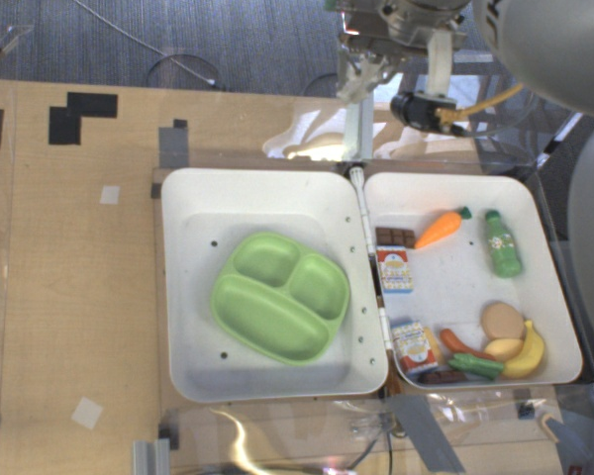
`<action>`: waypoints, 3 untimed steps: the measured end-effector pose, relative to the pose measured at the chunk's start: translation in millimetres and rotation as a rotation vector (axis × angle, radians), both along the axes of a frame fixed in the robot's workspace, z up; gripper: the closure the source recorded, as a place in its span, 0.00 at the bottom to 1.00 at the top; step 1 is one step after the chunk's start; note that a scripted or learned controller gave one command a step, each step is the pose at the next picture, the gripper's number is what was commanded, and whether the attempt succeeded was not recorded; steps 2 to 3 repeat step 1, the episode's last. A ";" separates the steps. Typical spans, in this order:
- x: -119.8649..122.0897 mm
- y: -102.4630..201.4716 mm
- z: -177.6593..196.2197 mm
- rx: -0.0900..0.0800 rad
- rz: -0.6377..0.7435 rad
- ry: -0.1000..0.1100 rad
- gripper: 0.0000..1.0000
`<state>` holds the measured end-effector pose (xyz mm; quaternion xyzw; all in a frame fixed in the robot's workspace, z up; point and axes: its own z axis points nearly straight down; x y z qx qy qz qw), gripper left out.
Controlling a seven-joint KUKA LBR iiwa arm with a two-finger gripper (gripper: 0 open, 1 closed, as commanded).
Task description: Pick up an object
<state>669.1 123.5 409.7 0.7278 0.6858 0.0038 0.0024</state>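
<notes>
Tool (357,79) raised above far edge of bins, over seam between them; nothing visible in it, jaw spacing cannot be told. Green plate (280,297) in left bin (188,216). Right bin (535,216) holds carrot (439,230), green bottle (502,244), chocolate (395,237), two small cartons (397,271), banana (528,353), round bun (502,320).

Open floor mid right bin (455,275), toys along edges

Two white bins: the left bin (178,265) holds one green plate (280,296). The right bin (535,216) holds one carrot (439,230), one green bottle (502,244), one chocolate bar (395,237), two small cartons (396,271) (413,344), one banana (528,352).
</notes>
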 end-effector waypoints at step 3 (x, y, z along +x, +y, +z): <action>-0.6 48.1 -8.5 0.000 -0.097 0.006 1.00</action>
